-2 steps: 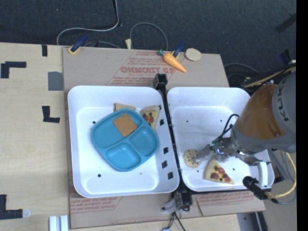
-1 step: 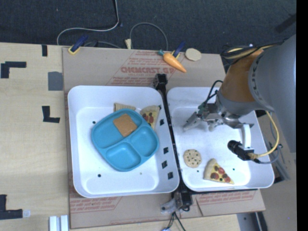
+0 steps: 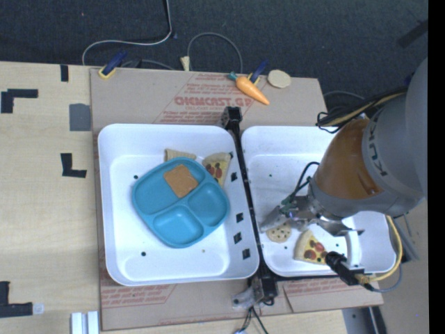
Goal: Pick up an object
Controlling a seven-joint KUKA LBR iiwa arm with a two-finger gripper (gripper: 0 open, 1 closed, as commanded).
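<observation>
bench: cardboard sheet (image 3: 208, 103) under two white bins (image 3: 111, 186) | floor: dark carpet (image 3: 278, 12) | gripper (image 3: 278, 218) – grip can't tell

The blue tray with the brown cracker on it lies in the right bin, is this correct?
Not quite. The camera view shows the blue tray, with the brown cracker on it, lying in the left bin, not the right one.

Two white bins: left bin (image 3: 111, 186), right bin (image 3: 278, 139). One blue divided plate (image 3: 182, 211), one toast square (image 3: 181, 180), two pizza slices (image 3: 218, 165) (image 3: 310, 248), one cookie (image 3: 279, 233). One toy carrot (image 3: 251, 90) and one pale disc (image 3: 279, 79) on the cardboard's far edge.
</observation>
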